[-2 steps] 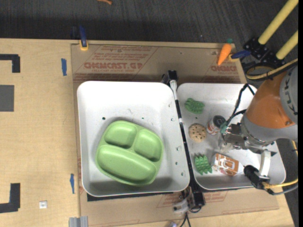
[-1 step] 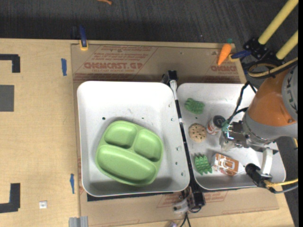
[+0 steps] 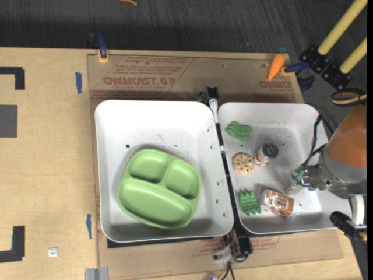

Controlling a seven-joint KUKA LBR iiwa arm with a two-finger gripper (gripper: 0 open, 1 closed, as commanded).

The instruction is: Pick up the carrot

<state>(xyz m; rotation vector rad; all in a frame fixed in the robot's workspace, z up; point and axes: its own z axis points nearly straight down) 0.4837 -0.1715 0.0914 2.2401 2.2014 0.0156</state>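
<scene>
a robotics lab or test cell, not a home. two shallow white bins (image 3: 156, 112) sit side by side on a plywood tabletop (image 3: 46, 156) stencilled with a maker's name, held by blue clamps (image 3: 102, 44) at its far edge. black tape marks (image 3: 13, 77) line the tabletop's left edge. dark carpet floor (image 3: 192, 10) lies beyond. the grey arm with its orange band (image 3: 351, 142) reaches over the right bin, among toy food such as a plastic cookie (image 3: 243, 163). yellow padded struts (image 3: 345, 22) stand at the far right corner.

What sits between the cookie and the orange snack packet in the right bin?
In the camera view, nothing lies directly between the cookie and the snack packet: that stretch is bare white bin floor. The small bottle lies just off that line.
</scene>
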